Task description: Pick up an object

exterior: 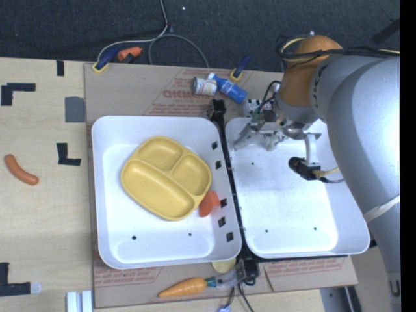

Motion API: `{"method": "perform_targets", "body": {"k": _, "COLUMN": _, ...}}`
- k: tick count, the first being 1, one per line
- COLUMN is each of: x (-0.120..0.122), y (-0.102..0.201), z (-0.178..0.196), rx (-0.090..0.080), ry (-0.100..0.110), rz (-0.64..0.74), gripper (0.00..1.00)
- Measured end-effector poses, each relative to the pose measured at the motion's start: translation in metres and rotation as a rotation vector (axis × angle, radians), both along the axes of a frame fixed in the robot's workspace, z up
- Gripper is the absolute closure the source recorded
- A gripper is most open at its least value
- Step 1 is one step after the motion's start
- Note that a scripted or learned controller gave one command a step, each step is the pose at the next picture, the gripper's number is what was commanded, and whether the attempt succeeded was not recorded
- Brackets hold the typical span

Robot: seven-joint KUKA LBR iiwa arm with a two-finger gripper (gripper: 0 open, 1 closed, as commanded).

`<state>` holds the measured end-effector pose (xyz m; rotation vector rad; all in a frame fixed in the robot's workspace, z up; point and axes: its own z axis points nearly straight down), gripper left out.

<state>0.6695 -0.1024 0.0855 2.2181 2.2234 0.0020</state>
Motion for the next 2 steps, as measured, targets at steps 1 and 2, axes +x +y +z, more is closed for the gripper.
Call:
{"method": "perform_targets", "body": {"k": 1, "x": -0.0005, "y": 0.0003, "z": 0.0098, "rx": -0.001, "ry": 0.000, "rz": 0.001, "gripper": 1.00}}
{"method": "perform_targets", "body": {"k": 2, "x": -0.0005, "y": 0.0001, "z": 0.0097, "rx": -0.002, "ry": 0.000, "rz": 0.001, "gripper": 0.00}}
